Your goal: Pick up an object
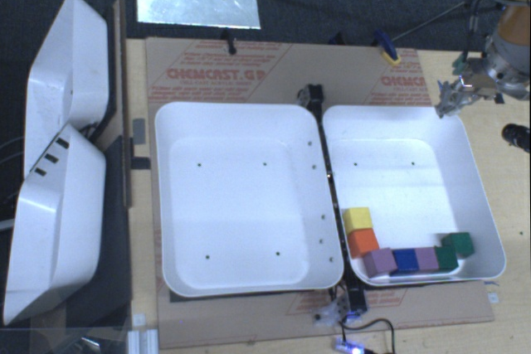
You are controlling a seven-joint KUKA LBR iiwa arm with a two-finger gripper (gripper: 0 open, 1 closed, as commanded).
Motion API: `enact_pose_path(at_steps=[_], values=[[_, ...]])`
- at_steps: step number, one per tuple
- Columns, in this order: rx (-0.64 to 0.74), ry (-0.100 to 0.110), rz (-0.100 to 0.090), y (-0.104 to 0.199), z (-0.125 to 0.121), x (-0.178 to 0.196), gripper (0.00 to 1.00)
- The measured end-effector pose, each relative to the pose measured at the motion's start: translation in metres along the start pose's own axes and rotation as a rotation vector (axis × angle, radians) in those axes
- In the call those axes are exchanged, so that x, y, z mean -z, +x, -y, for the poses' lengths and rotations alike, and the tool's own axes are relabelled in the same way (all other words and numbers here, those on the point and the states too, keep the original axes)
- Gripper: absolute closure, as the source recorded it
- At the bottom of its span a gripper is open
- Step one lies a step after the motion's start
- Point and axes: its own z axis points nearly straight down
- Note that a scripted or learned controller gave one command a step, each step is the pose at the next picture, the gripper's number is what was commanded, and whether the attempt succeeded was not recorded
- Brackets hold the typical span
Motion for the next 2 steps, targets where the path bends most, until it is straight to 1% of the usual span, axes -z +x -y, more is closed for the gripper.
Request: enact_pose_path(at_steps=[2], values=[[0.004, 0.006, -0.003, 0.111, 0.021, -0.015, 1.00]])
